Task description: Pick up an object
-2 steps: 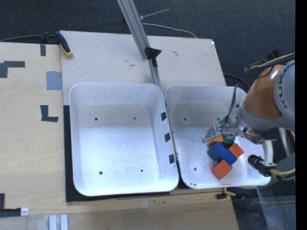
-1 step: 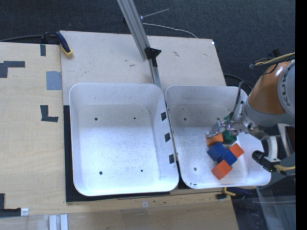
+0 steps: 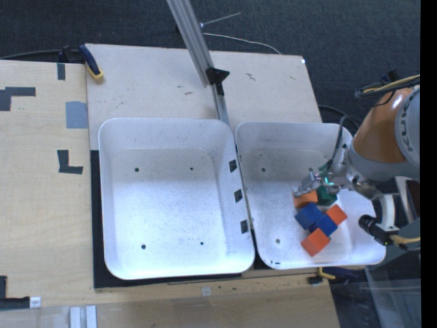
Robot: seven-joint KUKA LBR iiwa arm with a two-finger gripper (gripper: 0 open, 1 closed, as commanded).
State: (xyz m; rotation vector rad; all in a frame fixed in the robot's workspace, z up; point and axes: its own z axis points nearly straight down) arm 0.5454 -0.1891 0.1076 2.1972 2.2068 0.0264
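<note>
Several small blocks lie clustered in the right bin (image 3: 273,149) near its front right corner. An orange block (image 3: 306,198) and a green piece (image 3: 326,195) sit at the top of the cluster, two blue blocks (image 3: 309,216) lie below, and two more orange blocks (image 3: 315,241) sit at the front. My gripper (image 3: 318,184) reaches in from the right and hangs low over the top of the cluster, right at the orange block and green piece. Its tips blend into the blocks.
The left bin (image 3: 164,197) stands beside the right one, with a shared raised rim (image 3: 239,190) between them. A metal pole (image 3: 194,36) slants across the bench behind the bins. The grey-and-orange arm (image 3: 386,142) overhangs the right bin's right wall.
</note>
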